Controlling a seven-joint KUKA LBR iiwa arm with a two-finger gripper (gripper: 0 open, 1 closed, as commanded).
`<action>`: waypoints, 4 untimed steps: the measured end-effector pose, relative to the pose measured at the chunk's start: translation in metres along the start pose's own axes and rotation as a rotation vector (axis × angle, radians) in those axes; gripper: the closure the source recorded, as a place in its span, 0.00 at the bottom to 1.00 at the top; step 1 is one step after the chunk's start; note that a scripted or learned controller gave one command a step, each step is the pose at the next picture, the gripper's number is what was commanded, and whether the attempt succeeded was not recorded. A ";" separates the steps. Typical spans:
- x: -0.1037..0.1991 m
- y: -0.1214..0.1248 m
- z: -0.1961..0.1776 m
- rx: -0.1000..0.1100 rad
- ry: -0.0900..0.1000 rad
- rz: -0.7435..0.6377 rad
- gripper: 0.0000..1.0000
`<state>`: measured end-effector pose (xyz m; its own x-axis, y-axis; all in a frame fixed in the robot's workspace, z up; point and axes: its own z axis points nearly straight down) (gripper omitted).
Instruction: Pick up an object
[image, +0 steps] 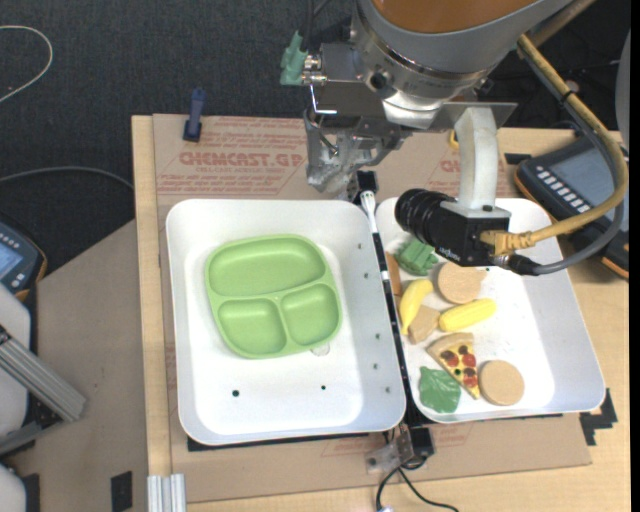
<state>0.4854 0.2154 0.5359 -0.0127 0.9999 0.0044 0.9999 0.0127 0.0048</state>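
Observation:
My gripper hangs from the big grey and orange arm, above the cardboard just behind the left bin's back right corner. No object shows in it. The right bin holds toy food: a green piece, a banana, a tan round biscuit, a yellow piece, a tan wedge, a pizza slice, another round biscuit and a green leaf. All of them lie well in front and to the right of the gripper.
A green divided plate lies in the left bin. A black cylinder on a white bracket juts over the right bin's back left corner, with a yellow cable. A dark handset sits at the right.

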 end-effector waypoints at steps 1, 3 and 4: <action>0.009 -0.008 0.130 0.020 -0.011 0.011 1.00; -0.010 0.038 0.137 -0.009 0.002 0.010 1.00; 0.010 -0.010 0.191 0.014 -0.006 0.009 1.00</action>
<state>0.4761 0.2257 0.3450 -0.0036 1.0000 -0.0020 1.0000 0.0036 -0.0090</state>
